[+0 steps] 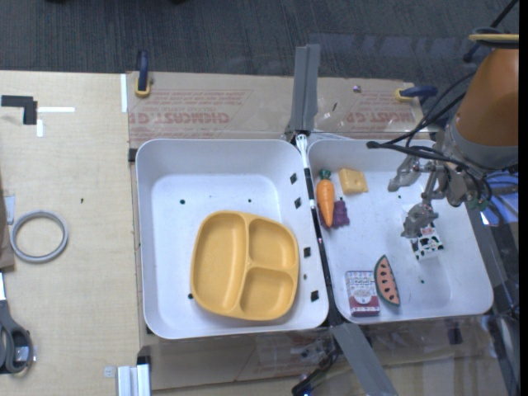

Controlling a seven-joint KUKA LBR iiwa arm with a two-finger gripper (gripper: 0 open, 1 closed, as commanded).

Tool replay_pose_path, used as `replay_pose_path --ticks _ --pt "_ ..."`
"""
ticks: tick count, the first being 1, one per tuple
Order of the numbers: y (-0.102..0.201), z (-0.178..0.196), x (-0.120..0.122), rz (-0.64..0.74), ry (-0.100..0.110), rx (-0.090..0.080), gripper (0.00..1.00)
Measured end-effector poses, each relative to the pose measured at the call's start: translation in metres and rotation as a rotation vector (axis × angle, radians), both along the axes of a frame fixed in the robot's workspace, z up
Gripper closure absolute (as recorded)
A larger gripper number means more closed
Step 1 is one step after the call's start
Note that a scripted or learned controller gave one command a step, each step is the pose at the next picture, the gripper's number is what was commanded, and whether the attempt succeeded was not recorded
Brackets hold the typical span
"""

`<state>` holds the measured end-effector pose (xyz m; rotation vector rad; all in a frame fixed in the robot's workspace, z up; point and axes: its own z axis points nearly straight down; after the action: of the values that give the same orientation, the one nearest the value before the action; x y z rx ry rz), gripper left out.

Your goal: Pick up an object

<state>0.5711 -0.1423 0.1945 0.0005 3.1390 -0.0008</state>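
Small black-and-white toy [427, 243] at 3 o'clock in right bin [462, 304], just under gripper [419, 219], probably light, stiff and slippery; best taken across the narrow sides; pincer state impossible to tell.

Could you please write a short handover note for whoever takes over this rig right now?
Gripper: low over the right bin, just above a small black-and-white toy; nothing visibly between its fingers, and I cannot tell open or shut.
Right bin: carrot beside a purple piece, cheese wedge, watermelon slice, small red packet.
Left bin: a yellow divided plate.
Done: nothing lifted yet.
Left: grasp one object and raise it; the black-and-white toy looks the likeliest target.
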Motion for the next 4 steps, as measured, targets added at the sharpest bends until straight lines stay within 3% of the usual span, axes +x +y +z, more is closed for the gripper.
replay_pose_path --ticks 1,2,3,4 --pt "0.043 -0.102 0.032 -0.266 0.0 0.0 0.0" --pt "-0.001 -0.102 0.077 -0.647 -0.002 0.0 0.0" --pt "-0.038 -0.072 0.064 -0.557 -0.003 0.0 0.0" --pt "-0.012 -0.086 -0.003 -0.912 0.002 0.001 0.0"
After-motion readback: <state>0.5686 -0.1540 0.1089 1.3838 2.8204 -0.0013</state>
